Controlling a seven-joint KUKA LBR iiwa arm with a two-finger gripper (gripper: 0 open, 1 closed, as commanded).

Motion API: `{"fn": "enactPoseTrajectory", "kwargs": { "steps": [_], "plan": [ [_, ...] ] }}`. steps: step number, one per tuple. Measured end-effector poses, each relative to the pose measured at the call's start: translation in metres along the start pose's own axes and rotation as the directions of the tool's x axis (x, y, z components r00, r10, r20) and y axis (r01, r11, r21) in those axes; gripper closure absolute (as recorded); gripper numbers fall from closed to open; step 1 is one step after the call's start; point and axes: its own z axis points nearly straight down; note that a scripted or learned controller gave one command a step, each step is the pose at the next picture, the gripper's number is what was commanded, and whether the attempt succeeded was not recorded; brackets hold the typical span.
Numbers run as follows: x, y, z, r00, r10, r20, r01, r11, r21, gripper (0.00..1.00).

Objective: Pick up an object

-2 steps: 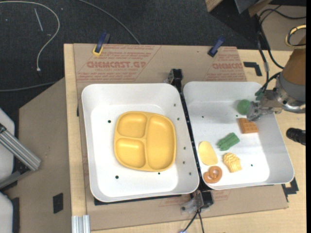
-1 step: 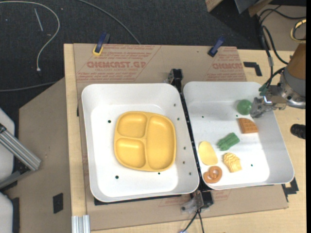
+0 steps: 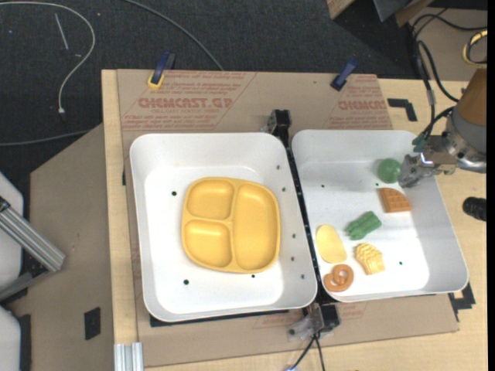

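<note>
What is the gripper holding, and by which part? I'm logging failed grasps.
It cannot be told. The gripper sits against the green ball in the right bin, but no object shows between its fingers.

grey arm (image 3: pixel 473 126), metallic end effector (image 3: pixel 412 170), black cables

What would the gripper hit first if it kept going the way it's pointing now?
Probably the round green object: the gripper points left into the right bin, right beside it. Its height above the object is unclear.

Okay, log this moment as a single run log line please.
phase: reaching | gripper: right bin, beside green ball | held: nothing visible | left bin: yellow plate
</note>
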Motion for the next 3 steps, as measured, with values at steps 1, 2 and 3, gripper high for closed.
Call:
{"fn": "enactPoseTrajectory", "kwargs": {
  "steps": [1,2,3],
  "plan": [
    [0.010,0.004,-0.002,1.000,0.001,0.000,-0.001,1.000,0.000,1.00],
    [0.028,0.009,-0.007,1.000,0.004,0.000,-0.004,1.000,0.001,1.00],
    [0.044,0.015,-0.007,1.000,0.005,0.000,-0.005,1.000,0.001,1.00]
  ]
}}
